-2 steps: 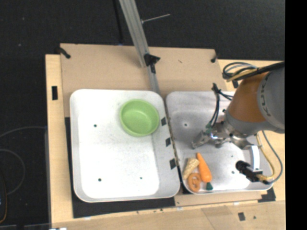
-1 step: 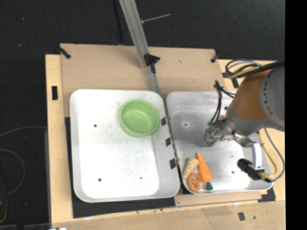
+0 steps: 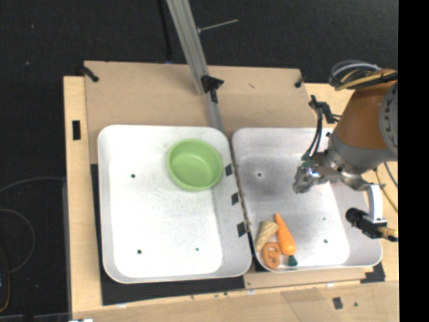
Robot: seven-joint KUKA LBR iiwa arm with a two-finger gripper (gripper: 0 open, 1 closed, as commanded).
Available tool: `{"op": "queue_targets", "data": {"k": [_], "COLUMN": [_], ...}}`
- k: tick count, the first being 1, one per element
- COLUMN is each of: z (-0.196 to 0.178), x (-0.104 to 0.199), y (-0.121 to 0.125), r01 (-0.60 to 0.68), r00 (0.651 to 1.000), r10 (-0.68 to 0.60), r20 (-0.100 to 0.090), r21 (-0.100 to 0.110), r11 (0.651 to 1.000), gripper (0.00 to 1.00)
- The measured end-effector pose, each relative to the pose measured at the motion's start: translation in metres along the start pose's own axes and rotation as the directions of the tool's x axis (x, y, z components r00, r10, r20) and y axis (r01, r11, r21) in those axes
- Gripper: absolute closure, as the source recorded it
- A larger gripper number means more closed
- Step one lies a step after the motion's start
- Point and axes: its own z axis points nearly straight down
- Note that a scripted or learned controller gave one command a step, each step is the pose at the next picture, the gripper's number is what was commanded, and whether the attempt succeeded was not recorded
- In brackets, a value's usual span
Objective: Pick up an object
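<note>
Tan table (image 3: 74, 180) on dark floor, two white bins side by side. Left bin (image 3: 134, 247): green bowl (image 3: 195, 166) upright near its upper right corner. Right bin (image 3: 268, 153): carrot (image 3: 285, 236), pale tan piece (image 3: 266, 233) and orange ring-shaped item (image 3: 271, 253) clustered at lower left corner, touching one another. Hand (image 3: 305, 178) over right bin's middle right, well apart from the cluster, nothing seen in its grip; opening cannot be told.
</note>
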Motion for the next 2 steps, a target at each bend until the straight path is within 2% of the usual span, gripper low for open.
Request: {"op": "queue_targets", "data": {"k": [2], "z": [-0.088], "x": [-0.001], "y": [0.003], "r01": [0.002], "r00": [1.000], "r10": [-0.002], "r20": [0.001], "r21": [-0.005], "r11": [1.000], "gripper": [1.00]}}
